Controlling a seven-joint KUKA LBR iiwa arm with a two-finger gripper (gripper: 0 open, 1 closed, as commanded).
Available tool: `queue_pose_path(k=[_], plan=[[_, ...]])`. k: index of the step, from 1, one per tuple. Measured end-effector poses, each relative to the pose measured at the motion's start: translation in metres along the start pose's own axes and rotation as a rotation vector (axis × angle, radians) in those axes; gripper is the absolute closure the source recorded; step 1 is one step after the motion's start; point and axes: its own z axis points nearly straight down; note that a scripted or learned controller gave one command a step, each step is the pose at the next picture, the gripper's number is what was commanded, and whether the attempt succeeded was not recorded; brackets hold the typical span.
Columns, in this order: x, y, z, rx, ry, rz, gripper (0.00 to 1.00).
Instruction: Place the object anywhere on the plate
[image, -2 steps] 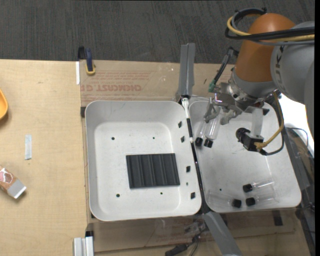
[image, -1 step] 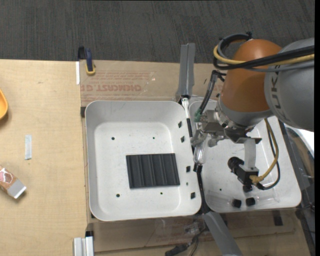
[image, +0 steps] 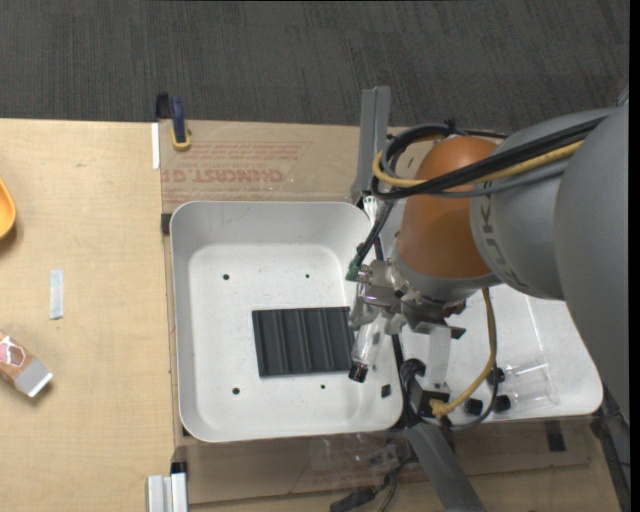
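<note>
Carpet, dark grey and finely ribbed, runs across the top of my view, beyond a pale wooden desk (image: 90, 200). On the desk lies a sheet of brown cardboard (image: 240, 165) with red printing. Two shallow white plastic bins with rounded corners sit side by side on it. In the left bin (image: 200, 300) I see a flat, dark grey rectangular plate (image: 298, 341) with lengthwise ridges, lying near the bin's right wall. The right bin (image: 570, 380) is mostly covered by my arm (image: 540, 200), smooth grey with a glossy orange band, trailing black and yellow cables. The end effector (image: 360, 365) hangs at the plate's right edge; I cannot tell how it is set or whether it carries anything. A clear plastic object (image: 525, 383) lies in the right bin, well apart from the plate. At the desk's left edge are a small wrapped packet (image: 22, 364) and part of something orange (image: 5, 210).
</note>
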Motion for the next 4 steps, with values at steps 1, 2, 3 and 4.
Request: queue_pose_path(k=[1, 2, 3, 4], plan=[[0.063, -0.031, -0.104, -0.003, -0.001, -0.155, 1.00], [0.063, -0.031, -0.104, -0.003, -0.001, -0.154, 0.00], [0.062, -0.030, -0.112, 0.000, -0.005, -0.155, 1.00], [0.074, -0.024, -0.023, -0.001, -0.001, -0.212, 1.00]])
